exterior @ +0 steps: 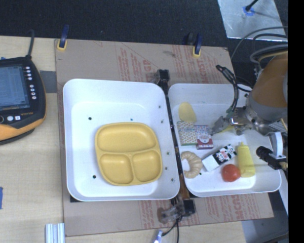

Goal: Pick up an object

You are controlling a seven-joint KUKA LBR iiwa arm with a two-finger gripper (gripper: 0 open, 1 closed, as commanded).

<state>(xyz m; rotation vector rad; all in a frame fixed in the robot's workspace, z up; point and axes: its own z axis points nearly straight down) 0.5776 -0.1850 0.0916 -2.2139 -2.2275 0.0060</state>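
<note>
At the right side of the bench, the grey arm with its orange band point(271, 87) hangs over the right shallow white bin point(207, 186). The two-finger gripper point(228, 123) sits low near the bin's upper middle; the jaw gap cannot be told from this angle, and nothing can be seen held.

Task status: no object appears lifted, so the pick is judged not yet done.

Candidate objects, all lying in the right bin:
- pale yellow rounded soft-looking lump point(187, 112)
- flat patterned card or packet point(194, 133)
- tan ring-shaped pastry toy point(191, 164)
- glossy red ball point(231, 173)
- yellow plastic squeeze bottle point(245, 159)
- small black-and-white blocky figure point(223, 154)

The left white bin point(76, 135) holds a smooth yellow three-compartment plastic tray point(127, 153).
</note>
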